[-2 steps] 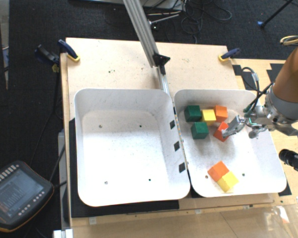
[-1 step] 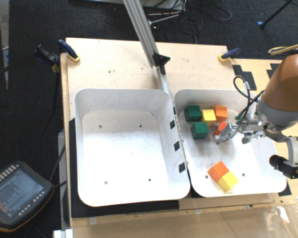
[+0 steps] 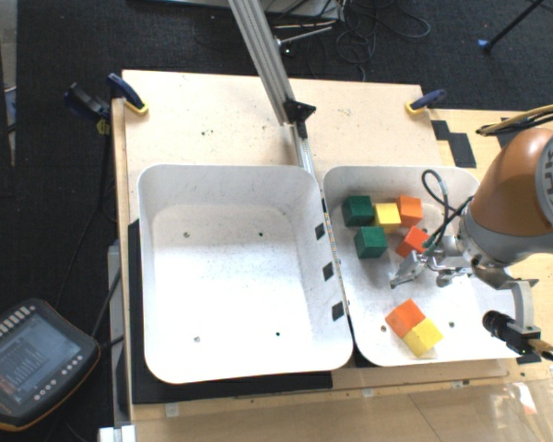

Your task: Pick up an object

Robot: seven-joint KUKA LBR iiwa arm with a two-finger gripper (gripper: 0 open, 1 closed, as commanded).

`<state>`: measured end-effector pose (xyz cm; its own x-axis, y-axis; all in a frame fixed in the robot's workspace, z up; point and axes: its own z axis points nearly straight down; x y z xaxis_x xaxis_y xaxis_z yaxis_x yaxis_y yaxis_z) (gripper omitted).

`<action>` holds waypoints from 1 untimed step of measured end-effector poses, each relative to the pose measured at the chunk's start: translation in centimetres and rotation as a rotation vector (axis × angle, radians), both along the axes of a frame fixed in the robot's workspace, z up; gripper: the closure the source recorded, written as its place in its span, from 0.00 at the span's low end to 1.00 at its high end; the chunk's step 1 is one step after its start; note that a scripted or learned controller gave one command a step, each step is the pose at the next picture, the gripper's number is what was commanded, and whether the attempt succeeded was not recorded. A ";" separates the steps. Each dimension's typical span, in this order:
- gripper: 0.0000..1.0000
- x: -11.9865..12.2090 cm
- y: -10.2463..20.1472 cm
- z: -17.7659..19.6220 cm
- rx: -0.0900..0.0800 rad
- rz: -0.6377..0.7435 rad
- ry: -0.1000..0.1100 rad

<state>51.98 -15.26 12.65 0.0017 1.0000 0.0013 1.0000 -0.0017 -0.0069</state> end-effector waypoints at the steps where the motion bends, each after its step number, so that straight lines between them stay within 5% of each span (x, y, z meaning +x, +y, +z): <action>1: 0.00 0.0 0.0 -3.3 -0.001 0.001 -0.005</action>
<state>51.96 -15.23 9.37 0.0007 1.0000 0.0000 1.0000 -0.0007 -0.0019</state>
